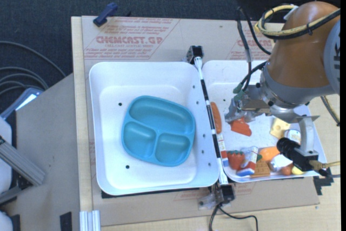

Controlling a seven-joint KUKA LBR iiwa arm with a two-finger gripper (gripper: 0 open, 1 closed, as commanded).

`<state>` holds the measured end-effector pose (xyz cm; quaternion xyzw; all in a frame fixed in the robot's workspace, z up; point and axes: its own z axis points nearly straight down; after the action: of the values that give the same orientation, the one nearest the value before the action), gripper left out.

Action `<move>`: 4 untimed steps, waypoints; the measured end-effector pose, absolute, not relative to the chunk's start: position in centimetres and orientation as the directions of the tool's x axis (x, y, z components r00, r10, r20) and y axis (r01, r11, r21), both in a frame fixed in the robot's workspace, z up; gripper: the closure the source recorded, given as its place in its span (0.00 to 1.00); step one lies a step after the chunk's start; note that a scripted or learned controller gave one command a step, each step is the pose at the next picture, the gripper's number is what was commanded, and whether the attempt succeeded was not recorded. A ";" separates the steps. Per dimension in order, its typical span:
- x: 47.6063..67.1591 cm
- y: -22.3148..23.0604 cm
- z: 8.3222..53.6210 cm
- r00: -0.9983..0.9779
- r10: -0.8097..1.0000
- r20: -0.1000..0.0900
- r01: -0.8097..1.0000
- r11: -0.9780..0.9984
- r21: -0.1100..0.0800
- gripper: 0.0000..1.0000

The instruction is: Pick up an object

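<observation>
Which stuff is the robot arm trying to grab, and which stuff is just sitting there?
For the job: gripper, orange wedge, hot dog, strawberry, yellow piece, all in the right bin.

Just sitting there: blue divided plate in the left bin, blue clip.

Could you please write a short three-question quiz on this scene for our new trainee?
1. True or false: the blue divided plate lies in the left bin.
2. Which bin is the gripper over? A) left B) right
3. Fill in: the hot dog lies along the right bin's ____ wall.

Key: 1 true; 2 B; 3 left
</observation>
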<state>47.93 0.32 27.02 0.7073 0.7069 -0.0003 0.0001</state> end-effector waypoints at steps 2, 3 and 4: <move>47.9 3.8 26.0 0.000 1.000 0.001 1.000 0.000 -0.004 1.00; 47.9 -0.2 27.0 0.000 1.000 0.000 1.000 0.000 0.001 1.00; 47.9 0.9 26.6 0.000 1.000 0.000 1.000 0.000 -0.003 1.00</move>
<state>47.90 0.86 26.57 0.7070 0.7073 -0.0008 -0.0012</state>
